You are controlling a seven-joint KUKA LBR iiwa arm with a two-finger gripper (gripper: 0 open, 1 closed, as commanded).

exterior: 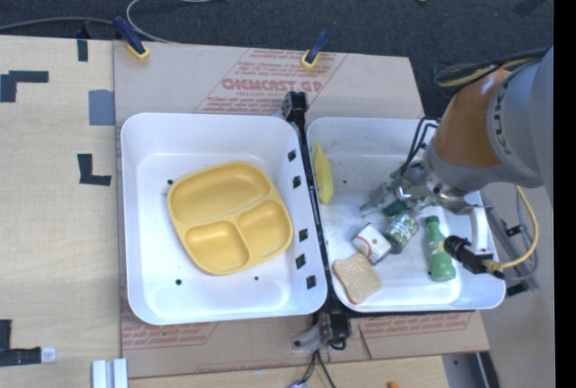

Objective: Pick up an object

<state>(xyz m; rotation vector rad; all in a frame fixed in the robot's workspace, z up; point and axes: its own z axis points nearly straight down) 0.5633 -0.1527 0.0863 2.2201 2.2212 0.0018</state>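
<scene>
The gripper reaches down into the right bin from the grey and orange arm at the right. Its fingertips sit just above a dark green can, with a small white and red can to that can's left. A green bottle lies to the right of the cans. A slice of toast rests at the bin's front, and a yellow banana lies along its left wall. Nothing shows between the fingers, which look spread apart.
The left bin holds a yellow divided plate. A black clamp sits where the bins meet at the back. Yellow clips hold the cardboard sheet under the bins. A cable trails beside the arm at the right.
</scene>
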